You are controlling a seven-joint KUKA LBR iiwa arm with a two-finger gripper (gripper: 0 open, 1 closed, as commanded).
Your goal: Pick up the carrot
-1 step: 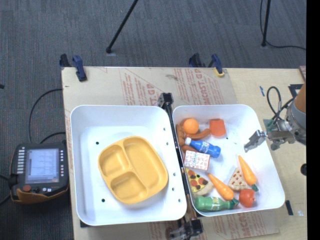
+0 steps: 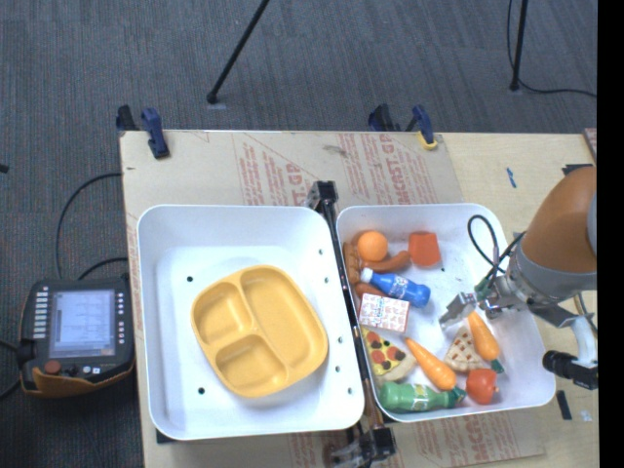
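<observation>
Two orange carrots lie in the right bin (image 2: 487, 220). One carrot (image 2: 485, 338) lies near the bin's right side, its narrow end pointing up toward my gripper (image 2: 476, 307), which hangs directly over that end. The second carrot (image 2: 430, 364) lies slantwise lower in the middle of the bin, a short way left of the gripper. The grey arm with its orange band (image 2: 564, 224) reaches in over the bin's right wall.
Crowded around the carrots are a wedge of toast (image 2: 462, 351), a red tomato (image 2: 481, 386), a green bottle (image 2: 419, 396), a pizza slice (image 2: 386, 355), a blue bottle (image 2: 396, 286), an orange (image 2: 371, 246) and a red block (image 2: 424, 249). The left bin (image 2: 166, 252) holds a yellow divided plate (image 2: 258, 331).
</observation>
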